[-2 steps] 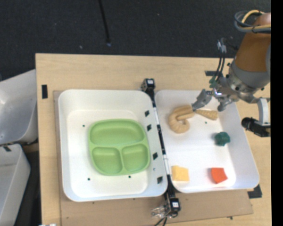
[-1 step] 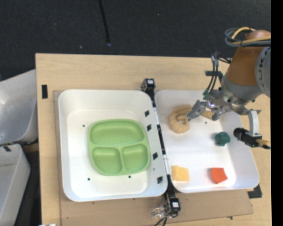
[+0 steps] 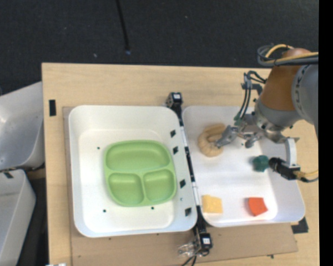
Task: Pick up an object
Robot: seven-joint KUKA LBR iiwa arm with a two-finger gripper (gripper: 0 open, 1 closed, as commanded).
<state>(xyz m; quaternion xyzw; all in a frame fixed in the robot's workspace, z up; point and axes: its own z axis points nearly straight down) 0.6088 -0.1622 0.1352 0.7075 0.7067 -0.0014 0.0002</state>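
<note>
We see even, bright overhead light; the white bins (image 3: 127, 115) wash out slightly with soft glare. Shadows are faint. Overall soft focus, low resolution; the floor beyond the desk (image 3: 100, 82) top edge goes dark.

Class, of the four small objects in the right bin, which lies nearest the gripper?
The tan ring, right beside the gripper; the others lie farther off.
</note>
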